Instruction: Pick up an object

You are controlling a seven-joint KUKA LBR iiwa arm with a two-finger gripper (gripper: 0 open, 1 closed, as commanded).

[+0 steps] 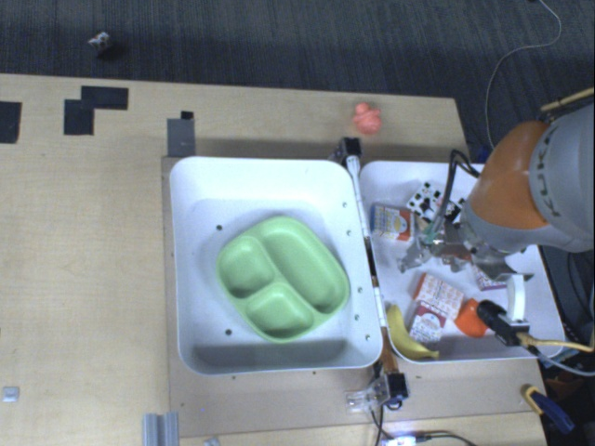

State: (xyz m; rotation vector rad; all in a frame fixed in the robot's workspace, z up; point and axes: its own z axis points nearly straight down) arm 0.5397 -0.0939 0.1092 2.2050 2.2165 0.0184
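Yellow banana (409, 337) | curved, dark-tipped | right bin (548, 277) front-left corner

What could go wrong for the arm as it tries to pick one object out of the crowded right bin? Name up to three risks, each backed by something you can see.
1. The right bin is crowded: the red-and-white packet, orange object and banana lie close together, so the gripper might nudge or catch two at once.
2. The banana rests against the bin's near-left wall, leaving little room for fingers.
3. A cable hangs near the gripper and could snag.
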